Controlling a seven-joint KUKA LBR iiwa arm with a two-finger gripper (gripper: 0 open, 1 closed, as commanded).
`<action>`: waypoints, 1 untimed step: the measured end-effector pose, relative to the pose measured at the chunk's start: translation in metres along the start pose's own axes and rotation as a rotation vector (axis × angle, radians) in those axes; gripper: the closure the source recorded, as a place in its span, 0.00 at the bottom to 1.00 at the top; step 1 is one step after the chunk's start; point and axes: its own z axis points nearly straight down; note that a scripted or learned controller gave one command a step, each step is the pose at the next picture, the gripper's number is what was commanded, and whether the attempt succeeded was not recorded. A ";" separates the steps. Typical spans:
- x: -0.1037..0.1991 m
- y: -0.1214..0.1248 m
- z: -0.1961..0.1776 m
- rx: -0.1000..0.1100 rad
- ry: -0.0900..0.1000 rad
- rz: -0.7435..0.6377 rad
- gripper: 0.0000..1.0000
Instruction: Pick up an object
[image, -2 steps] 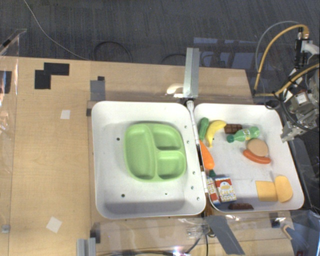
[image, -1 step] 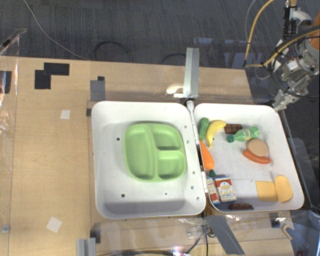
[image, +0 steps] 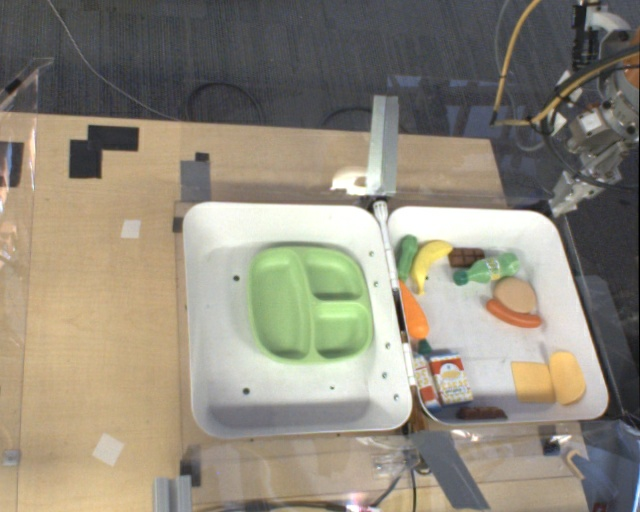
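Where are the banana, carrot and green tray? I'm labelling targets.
banana (image: 431, 262): camera view, middle of its curve.
carrot (image: 414, 315): camera view, orange body.
green tray (image: 272, 310): camera view, floor of the long left compartment.

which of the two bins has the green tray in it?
The left bin. The green divided tray lies at its middle; the right bin holds loose toy food instead, such as a banana and a carrot.
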 end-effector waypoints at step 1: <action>-0.003 0.033 0.084 -0.016 -0.004 -0.301 1.00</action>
